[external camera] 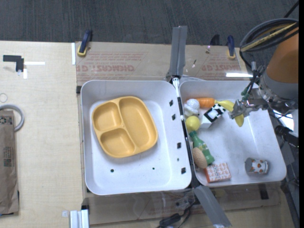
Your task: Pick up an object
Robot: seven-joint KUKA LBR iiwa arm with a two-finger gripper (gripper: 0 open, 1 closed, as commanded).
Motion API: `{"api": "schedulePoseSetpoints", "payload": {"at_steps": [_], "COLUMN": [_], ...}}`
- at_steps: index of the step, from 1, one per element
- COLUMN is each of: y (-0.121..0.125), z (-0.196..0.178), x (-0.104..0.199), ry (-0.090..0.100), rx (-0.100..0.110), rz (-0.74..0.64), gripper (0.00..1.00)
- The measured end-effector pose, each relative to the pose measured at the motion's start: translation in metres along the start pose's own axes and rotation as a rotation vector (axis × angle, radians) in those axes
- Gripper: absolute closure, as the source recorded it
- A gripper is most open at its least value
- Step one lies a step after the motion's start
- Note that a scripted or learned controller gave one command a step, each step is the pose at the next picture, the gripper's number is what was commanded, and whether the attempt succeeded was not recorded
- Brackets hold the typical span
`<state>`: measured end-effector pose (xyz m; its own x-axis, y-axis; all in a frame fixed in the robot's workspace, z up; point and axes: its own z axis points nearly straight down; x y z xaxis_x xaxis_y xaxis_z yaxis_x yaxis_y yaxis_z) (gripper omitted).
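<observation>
The banana (232,111) lay in the right bin (266,141) near its far edge, bent, one length running along that edge and the other turning down toward the near edge; the gripper (243,106) sat right over its bend, and whether the claw was open, closed or gripping could not be told, since the metal parts hid the tips; the arm (284,68), grey with an orange band, was cut off by the right side of the view. Along the right bin's left wall stood a crowded row, hard to separate: a white toy (192,107), a carrot (206,101) lying along the far edge, a black-and-white block (214,113), a yellow ball (192,123), a green bottle (201,147), a brown oval piece (199,157), and a red-and-white packet (218,172) at the near left corner; a small printed cup (256,166) lay by the near right corner. The left bin (95,175) held a yellow divided plate (124,126), its three compartments bare.
</observation>
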<state>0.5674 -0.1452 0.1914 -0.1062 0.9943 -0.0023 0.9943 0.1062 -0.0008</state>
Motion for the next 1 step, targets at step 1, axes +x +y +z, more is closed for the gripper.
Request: {"api": "schedulePoseSetpoints", "payload": {"at_steps": [1], "y": [-0.027], "z": [0.0103], "x": [-0.0233], "ry": [0.001], "rx": [0.002], "rz": [-0.021], "gripper": [1.0]}}
